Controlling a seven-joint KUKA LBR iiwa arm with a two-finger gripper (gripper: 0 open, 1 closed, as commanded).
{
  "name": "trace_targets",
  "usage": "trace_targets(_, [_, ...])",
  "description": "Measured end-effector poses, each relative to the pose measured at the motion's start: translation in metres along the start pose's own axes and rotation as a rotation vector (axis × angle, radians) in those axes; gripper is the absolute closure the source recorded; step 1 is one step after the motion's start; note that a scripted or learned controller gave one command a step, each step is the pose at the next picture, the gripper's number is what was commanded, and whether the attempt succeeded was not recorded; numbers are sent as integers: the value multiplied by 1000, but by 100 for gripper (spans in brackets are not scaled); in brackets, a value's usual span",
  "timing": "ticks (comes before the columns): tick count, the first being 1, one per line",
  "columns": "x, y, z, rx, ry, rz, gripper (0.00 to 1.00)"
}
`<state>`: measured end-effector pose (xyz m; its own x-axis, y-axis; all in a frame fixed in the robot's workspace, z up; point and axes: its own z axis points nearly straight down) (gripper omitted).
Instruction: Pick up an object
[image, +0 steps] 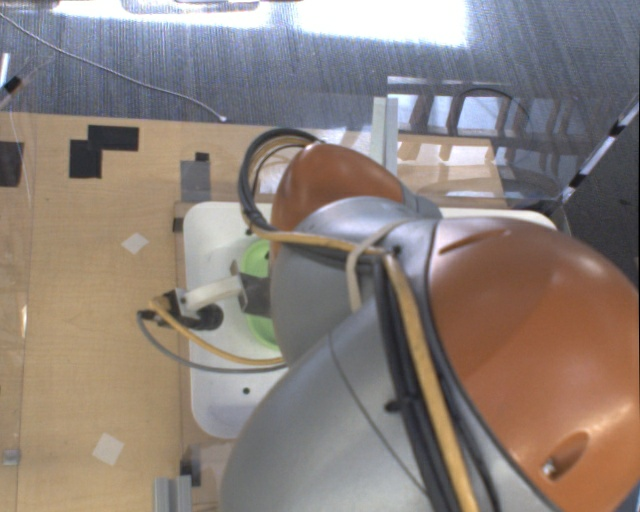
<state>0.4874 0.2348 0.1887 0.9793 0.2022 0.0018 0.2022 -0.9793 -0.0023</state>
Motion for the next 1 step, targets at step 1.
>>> trace_targets(1, [0, 0, -73, -2, 1, -657, 100])
